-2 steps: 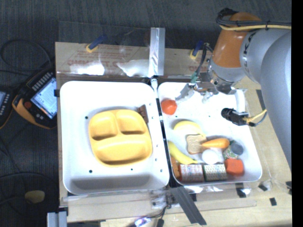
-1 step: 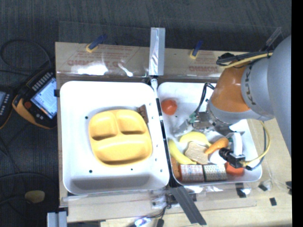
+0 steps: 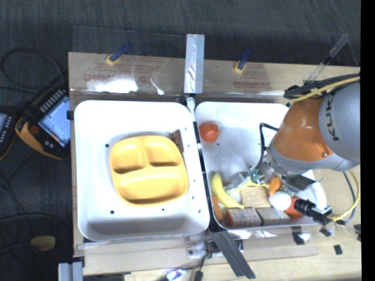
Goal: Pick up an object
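Reaching in from the right, your arm (image 3: 319,127) is hanging over the right bin (image 3: 234,113), its claw (image 3: 258,171) low above the pile crowded into that bin's near corner; you cannot tell whether it is open or closed. That crowding likely explains the low approach. The likeliest target, the banana (image 3: 222,193), is lying just left of the claw, its long axis running from upper left to lower right. The yellow tray (image 3: 149,167) is sitting alone in the left bin (image 3: 88,174).
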